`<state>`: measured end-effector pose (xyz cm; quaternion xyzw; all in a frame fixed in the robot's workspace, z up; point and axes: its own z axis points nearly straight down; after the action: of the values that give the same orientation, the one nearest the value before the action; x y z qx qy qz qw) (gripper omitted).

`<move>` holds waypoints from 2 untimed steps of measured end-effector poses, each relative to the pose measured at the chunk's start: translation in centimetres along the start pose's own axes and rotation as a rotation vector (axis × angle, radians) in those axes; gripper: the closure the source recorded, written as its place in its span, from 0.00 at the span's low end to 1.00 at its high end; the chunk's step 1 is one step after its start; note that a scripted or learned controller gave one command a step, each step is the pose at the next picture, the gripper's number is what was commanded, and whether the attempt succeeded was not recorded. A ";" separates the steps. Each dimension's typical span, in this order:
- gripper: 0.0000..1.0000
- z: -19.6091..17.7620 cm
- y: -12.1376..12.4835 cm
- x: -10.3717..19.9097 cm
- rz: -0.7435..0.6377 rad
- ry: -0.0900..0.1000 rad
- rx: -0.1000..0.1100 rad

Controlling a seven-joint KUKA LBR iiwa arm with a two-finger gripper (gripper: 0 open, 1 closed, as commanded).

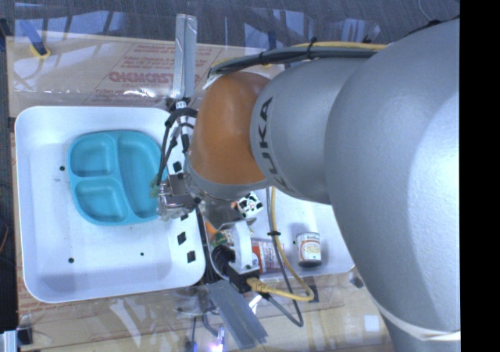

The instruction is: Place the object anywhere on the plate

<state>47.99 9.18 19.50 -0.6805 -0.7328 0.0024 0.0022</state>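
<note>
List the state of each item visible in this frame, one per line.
Blue divided plate: lying flat in the left bin, all three compartments bare.
Left bin: holds the plate.
Small jar: upright in the right bin, lid on, apart from the plate.
Gripper: low at the plate's right edge; grip state unclear.
Arm: reaching over the right bin, covering most of it.
</note>
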 end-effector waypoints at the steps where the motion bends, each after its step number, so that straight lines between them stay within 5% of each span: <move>1: 0.00 0.0 0.0 0.0 0.001 0.000 -0.001; 2: 0.00 0.4 -1.3 -12.9 0.085 0.001 -0.003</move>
<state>47.63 -3.82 19.10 -0.7110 -0.7032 0.0013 0.0014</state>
